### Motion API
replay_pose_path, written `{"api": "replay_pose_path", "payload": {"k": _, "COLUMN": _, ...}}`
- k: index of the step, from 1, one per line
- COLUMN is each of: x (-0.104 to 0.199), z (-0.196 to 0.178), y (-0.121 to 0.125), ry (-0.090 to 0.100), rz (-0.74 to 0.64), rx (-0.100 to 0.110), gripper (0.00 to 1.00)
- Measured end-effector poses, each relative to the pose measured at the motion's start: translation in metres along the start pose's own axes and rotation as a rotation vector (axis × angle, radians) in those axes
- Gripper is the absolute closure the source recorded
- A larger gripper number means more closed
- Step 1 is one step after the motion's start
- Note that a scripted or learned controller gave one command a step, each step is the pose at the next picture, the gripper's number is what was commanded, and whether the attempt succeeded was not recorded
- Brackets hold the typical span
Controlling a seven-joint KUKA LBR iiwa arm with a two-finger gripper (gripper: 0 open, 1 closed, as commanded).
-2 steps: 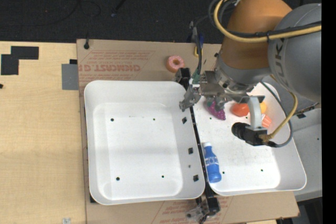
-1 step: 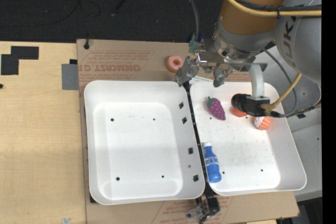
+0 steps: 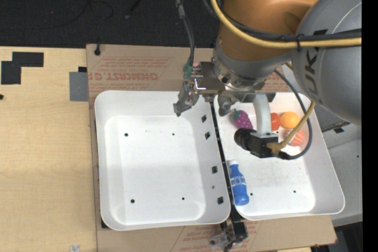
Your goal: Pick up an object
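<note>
Hovering over the upper rim where the two bins meet, the gripper (image 3: pixel 202 102) hangs with its fingers apart and nothing between them; the blue bottle (image 3: pixel 237 182) lies in the right bin (image 3: pixel 319 198) against the divider, below the gripper and toward the front, its long axis running along that wall, probably the clearest target

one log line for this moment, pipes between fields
arm: over bins' far edge | gripper: nothing seen held | right bin: blue bottle, purple grapes, orange fruit | pick: not yet done
</note>
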State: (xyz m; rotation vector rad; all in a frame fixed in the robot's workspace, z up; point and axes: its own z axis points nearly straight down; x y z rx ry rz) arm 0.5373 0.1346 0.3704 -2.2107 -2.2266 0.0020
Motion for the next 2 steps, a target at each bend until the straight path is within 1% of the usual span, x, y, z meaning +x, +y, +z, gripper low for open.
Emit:
{"api": "replay_pose_path", "payload": {"k": 1, "x": -0.003, "z": -0.009, "y": 0.002, "ry": -0.004, "rz": 0.001, "rx": 0.003, "gripper": 1.0}}
{"api": "replay_pose_path", "payload": {"k": 2, "x": -0.056, "z": -0.016, "y": 0.004, "ry": -0.004, "rz": 0.011, "rx": -0.002, "gripper": 1.0}}
